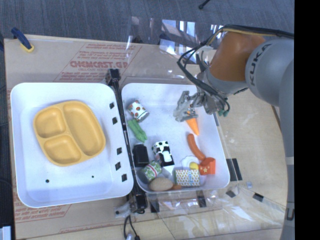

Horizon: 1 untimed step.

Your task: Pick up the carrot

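Orange carrot lies just below hand.

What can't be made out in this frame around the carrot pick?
- Claw: whether it grips the carrot; the fingers cover the carrot's top end in the camera view.
- Items at the right bin's near wall: too small and crowded to identify.
- Arm: cut off by the right side.

Even, fairly bright light falls from above, leaving only soft, faint shadows inside the white bins. Glare glints off clear plastic sheeting at the top; detail is slightly soft throughout.
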Motion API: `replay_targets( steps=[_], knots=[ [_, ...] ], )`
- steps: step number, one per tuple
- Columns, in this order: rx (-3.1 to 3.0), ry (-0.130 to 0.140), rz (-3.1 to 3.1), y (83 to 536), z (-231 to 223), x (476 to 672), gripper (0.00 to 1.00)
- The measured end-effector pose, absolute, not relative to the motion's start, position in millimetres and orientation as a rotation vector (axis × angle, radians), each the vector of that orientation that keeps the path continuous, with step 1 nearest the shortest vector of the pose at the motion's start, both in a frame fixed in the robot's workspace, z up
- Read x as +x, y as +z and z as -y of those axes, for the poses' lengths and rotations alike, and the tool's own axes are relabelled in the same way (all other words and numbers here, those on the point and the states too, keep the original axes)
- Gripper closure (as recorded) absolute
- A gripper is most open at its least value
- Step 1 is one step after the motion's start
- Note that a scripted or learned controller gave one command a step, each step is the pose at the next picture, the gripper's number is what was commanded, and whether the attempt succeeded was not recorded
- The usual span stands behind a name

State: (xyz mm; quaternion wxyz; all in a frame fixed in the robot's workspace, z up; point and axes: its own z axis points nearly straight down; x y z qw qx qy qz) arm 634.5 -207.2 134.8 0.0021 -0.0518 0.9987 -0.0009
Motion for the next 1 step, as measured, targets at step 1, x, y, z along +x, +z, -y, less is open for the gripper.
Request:
replay_targets(
  steps=[1],
  knots=[
    [-0.764, 0.001, -3.048, 134.8, 208.9, 593.0, 1.00]
  ],
)
